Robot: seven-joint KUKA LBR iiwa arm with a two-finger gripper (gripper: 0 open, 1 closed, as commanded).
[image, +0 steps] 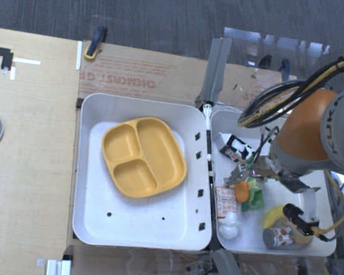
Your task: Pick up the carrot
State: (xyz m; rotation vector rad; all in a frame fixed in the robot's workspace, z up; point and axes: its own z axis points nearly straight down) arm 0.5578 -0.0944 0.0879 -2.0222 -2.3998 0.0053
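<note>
Arm [324, 128] in from the right, over the right bin [327, 248]. Gripper [242, 176] down among the clutter, just above the carrot [241, 190] — touching or merely close, cannot tell; clenched or released, cannot tell either. Carrot in the right bin, left of centre, beside a green item [255, 198], above a white object [229, 224]. Yellow item [274, 215] and a can [279, 237] nearby. Left bin [86, 217] — yellow divided plate [144, 156].

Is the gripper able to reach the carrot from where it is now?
Probably yes. The gripper hangs in the right bin, right beside the carrot. A green item touches the carrot and may crowd the grasp.
</note>
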